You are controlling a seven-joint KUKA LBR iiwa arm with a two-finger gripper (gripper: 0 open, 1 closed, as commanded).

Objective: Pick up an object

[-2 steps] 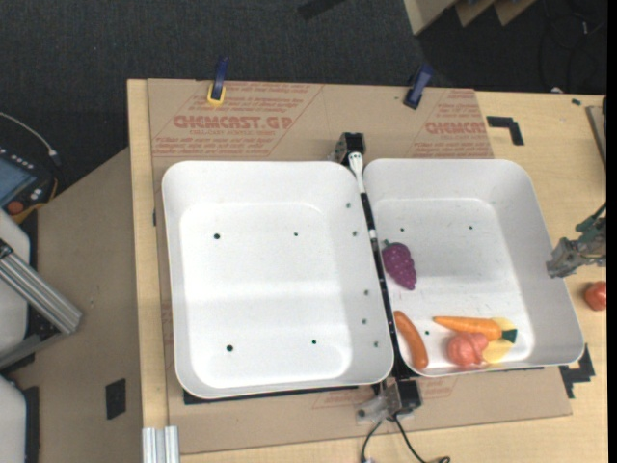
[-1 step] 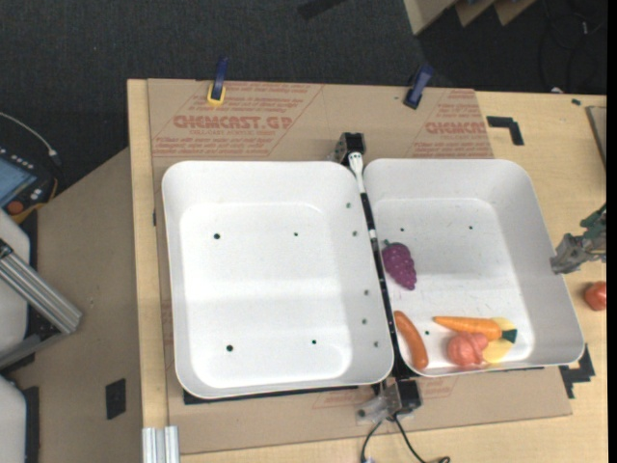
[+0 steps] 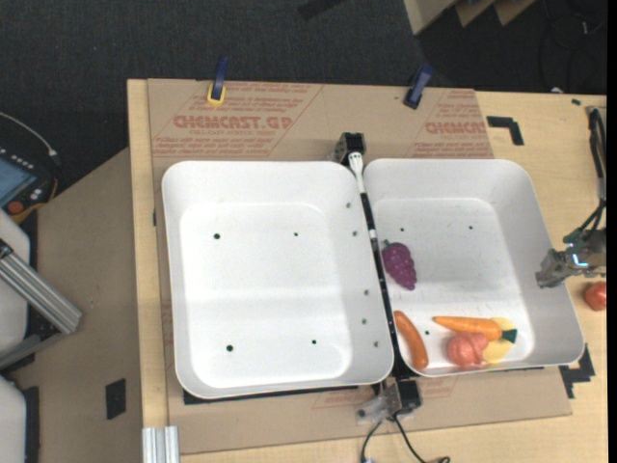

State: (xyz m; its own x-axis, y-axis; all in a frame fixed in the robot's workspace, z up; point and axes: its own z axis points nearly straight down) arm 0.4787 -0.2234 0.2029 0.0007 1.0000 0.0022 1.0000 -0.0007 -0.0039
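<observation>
Camera view puts the gripper (image 3: 557, 270) at the right bin's (image 3: 511, 186) right rim, and I cannot tell whether it is released or clenched. I judge this the approach step: next comes a reach down-left to the carrot (image 3: 469, 325), sausage (image 3: 412, 340) or purple grapes (image 3: 399, 264) near the bin's front. Both bins sit on a cardboard-covered tabletop (image 3: 289, 114) over dark floor.

My desk (image 3: 87, 258) carries a brown cardboard sheet (image 3: 308, 114) printed in red, pinned at its far edge by two blue clamps (image 3: 219, 77). A small black clip (image 3: 349, 148) sits at the bins' far junction, and another (image 3: 400, 396) with a cable at the near one.
</observation>
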